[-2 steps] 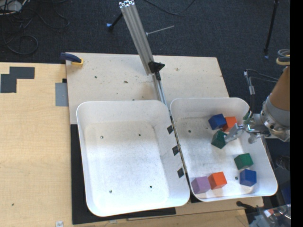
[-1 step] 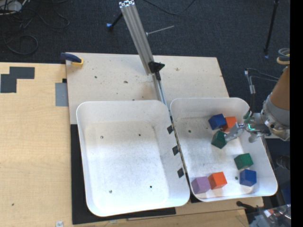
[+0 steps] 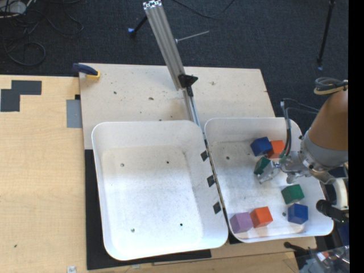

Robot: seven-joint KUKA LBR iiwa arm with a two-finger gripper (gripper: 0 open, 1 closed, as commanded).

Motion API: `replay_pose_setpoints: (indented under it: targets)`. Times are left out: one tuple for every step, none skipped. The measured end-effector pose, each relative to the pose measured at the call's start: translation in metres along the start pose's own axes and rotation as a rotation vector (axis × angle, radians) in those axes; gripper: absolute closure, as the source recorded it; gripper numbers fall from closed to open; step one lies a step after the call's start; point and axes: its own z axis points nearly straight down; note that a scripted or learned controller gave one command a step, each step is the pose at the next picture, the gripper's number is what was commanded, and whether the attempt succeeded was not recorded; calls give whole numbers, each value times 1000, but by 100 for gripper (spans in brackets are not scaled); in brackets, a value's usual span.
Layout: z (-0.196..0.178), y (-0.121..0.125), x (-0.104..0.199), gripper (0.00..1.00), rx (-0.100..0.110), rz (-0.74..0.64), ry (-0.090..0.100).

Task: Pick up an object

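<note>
Hovering low in the right bin [image 3: 227, 131], the tool [image 3: 267, 172] seemingly pinched a teal block [image 3: 261, 165]; lift straight, slowly.

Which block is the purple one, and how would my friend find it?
Look in the right bin, along its near edge. The purple block sits there, touching an orange block. It is the only pale purple one; the others are blue, green or orange.
</note>
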Motion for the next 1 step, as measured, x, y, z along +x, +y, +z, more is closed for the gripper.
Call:
replay_pose_setpoints:
  targets:
    - [49, 1, 0, 0, -8, 3, -2]
